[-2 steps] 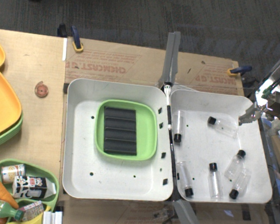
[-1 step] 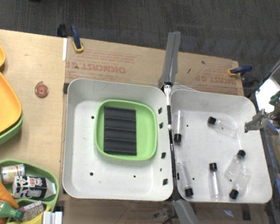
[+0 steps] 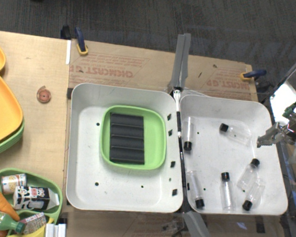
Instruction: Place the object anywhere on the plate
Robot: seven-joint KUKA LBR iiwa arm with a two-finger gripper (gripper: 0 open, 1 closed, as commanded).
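1. Left bin [image 3: 77,187] is sitting on the bench with the green square plate [image 3: 158,143] inside it, a little above the bin's centre. The plate is carrying a dark ribbed insert [image 3: 127,138] and no vial.
2. Right bin [image 3: 217,112] is touching the left bin along the centre seam and is holding all the task objects: six clear plastic vials with black caps, lying flat.
3. Vial layout, taking the plate as landmark: the seam vial [image 3: 188,132] is lying just beside the plate's right edge, across the seam; the low seam vial [image 3: 195,190] is sitting below and right of the plate; the upper vial [image 3: 234,131] is lying well to the plate's right; the three others [image 3: 226,189] are clustering near the bin's lower right corner, furthest from the plate.
4. Gripper [image 3: 268,137] is hovering over the right bin's right rim, well apart from the plate, closest to the upper vial. Nothing is showing between its fingers; I cannot tell whether they are spread or pressed together, too small and blurred.
5. Step in hand, my read: approach, pre-grasp. No pick made, placement not yet begun.
6. Next move is calling for: picking one vial (the upper one is nearest), coming down with fingers straddling its narrow body across the axis, then lifting and carrying left across the seam to the plate.
7. Risk: round vials are likely rolling off a poor pinch.
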